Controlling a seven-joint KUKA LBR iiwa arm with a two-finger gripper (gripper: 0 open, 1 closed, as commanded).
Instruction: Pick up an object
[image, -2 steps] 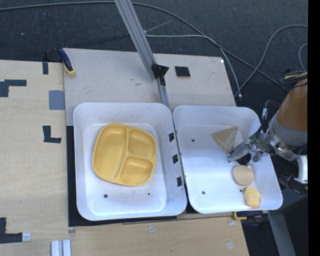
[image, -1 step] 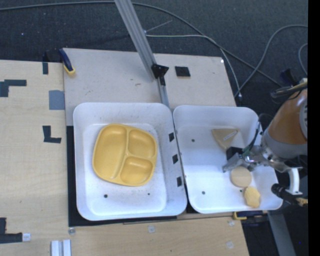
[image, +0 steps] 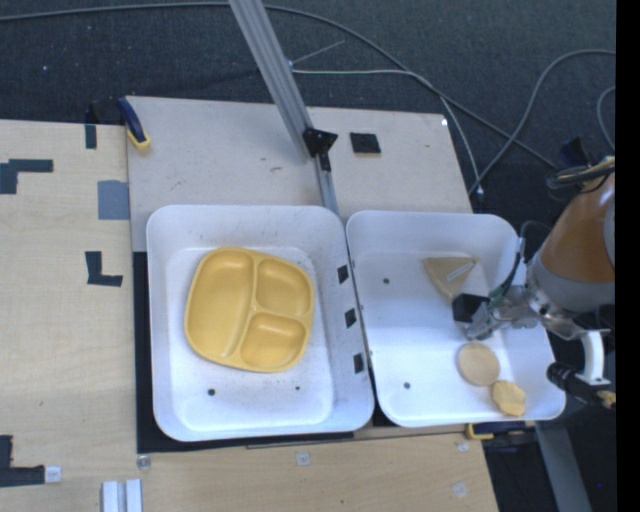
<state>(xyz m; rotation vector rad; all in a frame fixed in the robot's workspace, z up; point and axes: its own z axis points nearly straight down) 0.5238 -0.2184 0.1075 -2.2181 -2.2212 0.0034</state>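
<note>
hand (image: 478, 318) is down in the right bin (image: 400, 395), just above the round tan piece (image: 478, 364); can't tell how its grip stands. tan wedge (image: 447, 272) lies farther back, yellow lump (image: 509, 398) nearer. left bin (image: 170, 400) carries a yellow divided plate (image: 250, 309).

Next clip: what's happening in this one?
A robot arm reaches in from the right over the right bin, with its claw low among three food pieces: a tan wedge, a round biscuit and a small yellow lump. The claw sits between the wedge and the biscuit, and nothing can be seen held in it. The left bin holds a yellow divided plate, untouched.
</note>
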